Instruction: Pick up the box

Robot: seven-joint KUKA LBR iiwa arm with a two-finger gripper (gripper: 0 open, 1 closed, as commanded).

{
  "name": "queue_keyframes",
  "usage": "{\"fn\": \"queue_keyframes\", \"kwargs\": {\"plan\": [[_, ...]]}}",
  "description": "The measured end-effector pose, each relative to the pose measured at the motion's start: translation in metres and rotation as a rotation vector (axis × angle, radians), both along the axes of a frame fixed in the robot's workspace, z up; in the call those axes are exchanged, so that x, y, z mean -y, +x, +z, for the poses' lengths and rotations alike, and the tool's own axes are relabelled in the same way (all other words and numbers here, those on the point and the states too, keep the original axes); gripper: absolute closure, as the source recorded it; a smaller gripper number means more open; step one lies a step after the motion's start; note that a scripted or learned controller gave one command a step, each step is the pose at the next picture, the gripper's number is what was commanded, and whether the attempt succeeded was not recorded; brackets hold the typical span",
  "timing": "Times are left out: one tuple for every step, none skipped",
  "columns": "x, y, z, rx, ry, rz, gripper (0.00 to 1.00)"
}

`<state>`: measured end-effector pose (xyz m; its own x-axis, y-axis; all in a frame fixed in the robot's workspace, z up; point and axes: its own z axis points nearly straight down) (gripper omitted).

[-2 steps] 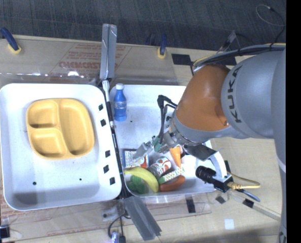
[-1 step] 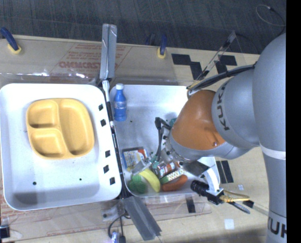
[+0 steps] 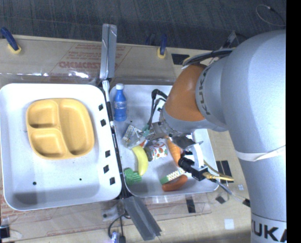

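The box (image 3: 160, 151) is small and white with red print. It lies in the right bin (image 3: 140, 92), between a yellow banana (image 3: 140, 158) and an orange carrot (image 3: 173, 152). My gripper (image 3: 157, 134) hangs under the orange wrist band, low over the bin's middle. It is just above and slightly left of the box, close to a crumpled foil wrapper (image 3: 132, 133). The arm's body hides the bin's right half.
A blue bottle (image 3: 119, 103) lies at the right bin's back left. A green toy (image 3: 132, 175) and a red-orange piece (image 3: 174, 181) sit near its front wall. A yellow divided plate (image 3: 60, 127) rests in the left bin (image 3: 49, 191).
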<state>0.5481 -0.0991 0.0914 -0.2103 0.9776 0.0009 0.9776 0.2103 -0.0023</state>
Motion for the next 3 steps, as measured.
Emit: {"fn": "queue_keyframes", "kwargs": {"plan": [[0.0,0.0,0.01,-0.001,0.001,0.004,1.0],[-0.049,0.063,0.1,0.0,0.0,-0.266,1.0],[-0.049,0.062,0.1,0.0,0.0,-0.266,0.0]]}}
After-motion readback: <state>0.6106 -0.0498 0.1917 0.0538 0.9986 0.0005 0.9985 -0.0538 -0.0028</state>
